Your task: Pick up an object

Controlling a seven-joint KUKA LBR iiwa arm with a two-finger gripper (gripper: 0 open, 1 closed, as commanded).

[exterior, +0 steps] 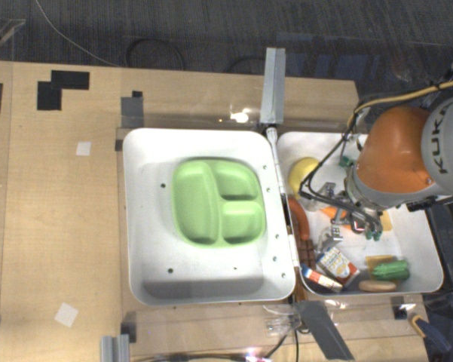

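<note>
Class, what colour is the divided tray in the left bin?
Light green, in the camera view: divided tray.

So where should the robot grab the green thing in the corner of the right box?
Probably across the middle of the green thing, coming straight down from above. It lies flat and long, pointing left to right, so the fingers could close on its narrow sides, front and back. The bin wall is close on its right and a tan piece lies just in front, so space there is tight.
</note>
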